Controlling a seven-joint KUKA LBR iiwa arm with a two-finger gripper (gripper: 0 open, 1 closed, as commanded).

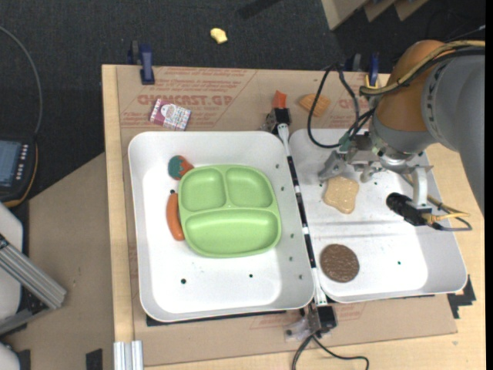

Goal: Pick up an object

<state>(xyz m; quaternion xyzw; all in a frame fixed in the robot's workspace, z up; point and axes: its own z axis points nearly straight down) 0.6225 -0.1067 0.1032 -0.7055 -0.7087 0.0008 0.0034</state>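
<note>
Over the upper left part of the right bin (420, 264): the gripper (350, 173), carried in from the right on the grey arm (462, 99) with the orange band. Spread wide at the fingers (332, 169), clamped on nothing.

Just below the gripper in the view: the tan bread slice (341, 195), flat on the bin floor, close to the divide between the two bins. Upper edge of the slice roughly between the two fingertips, the rest clear of them toward the near side. Cannot tell whether the fingertips actually touch it.

Nearer the front of the same bin, well apart from the gripper: a brown round patty (339, 261).

In the left bin (154, 272): a green divided plate (229, 210), with an orange carrot-shaped piece (174, 216) against its left rim and a green-and-red piece (180, 166) at its upper left corner.

On the cardboard board (115, 206) behind the bins: a pink-and-white packet (170, 113) and an orange-tan piece (313, 103).
</note>
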